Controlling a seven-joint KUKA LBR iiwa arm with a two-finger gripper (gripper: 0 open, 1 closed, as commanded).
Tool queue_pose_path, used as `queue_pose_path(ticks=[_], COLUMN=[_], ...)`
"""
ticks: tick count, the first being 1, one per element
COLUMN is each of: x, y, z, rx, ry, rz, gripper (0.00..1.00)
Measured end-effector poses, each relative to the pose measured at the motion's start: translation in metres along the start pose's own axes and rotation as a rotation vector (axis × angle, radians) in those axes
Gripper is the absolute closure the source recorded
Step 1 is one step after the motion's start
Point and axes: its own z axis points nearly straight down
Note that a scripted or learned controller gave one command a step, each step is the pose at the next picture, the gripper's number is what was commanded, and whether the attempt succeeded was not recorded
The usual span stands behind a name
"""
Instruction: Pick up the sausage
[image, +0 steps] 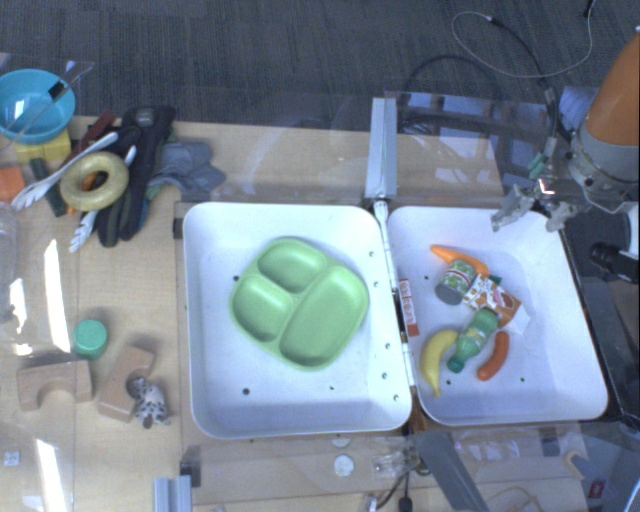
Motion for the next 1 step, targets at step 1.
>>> queue_pose_path(ticks=[1], x=[0.0127], y=[-0.0218], z=[0.1137], rx=[-0.029], ry=[-0.006], rz=[-0.109], gripper=[0.0])
